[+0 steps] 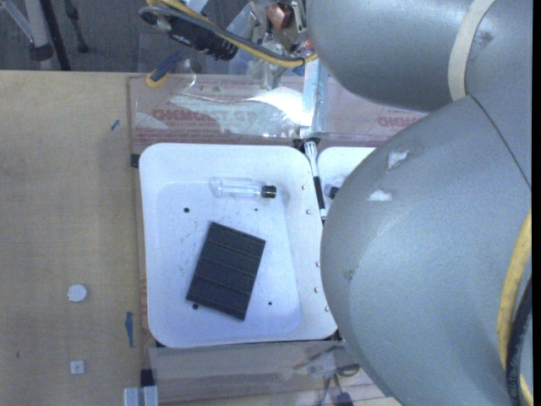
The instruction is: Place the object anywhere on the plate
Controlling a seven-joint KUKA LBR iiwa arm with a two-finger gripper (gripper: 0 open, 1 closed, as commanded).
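A dark grey ribbed rectangular plate (226, 270) lies tilted in the left white bin (165, 180), toward its front half. Behind it, near the bin's back, a clear plastic tube with a black cap (243, 189) lies on its side, apart from the plate. The grey arm (431, 260) covers most of the right side of the view and hides nearly all of the right bin (342, 166).
A clear plastic sheet with red lettering (228, 112) lies behind the bins. Yellow and black cables (211, 41) hang at the top. The tan bench (59, 227) spreads to the left, bearing a small white disc (77, 293).
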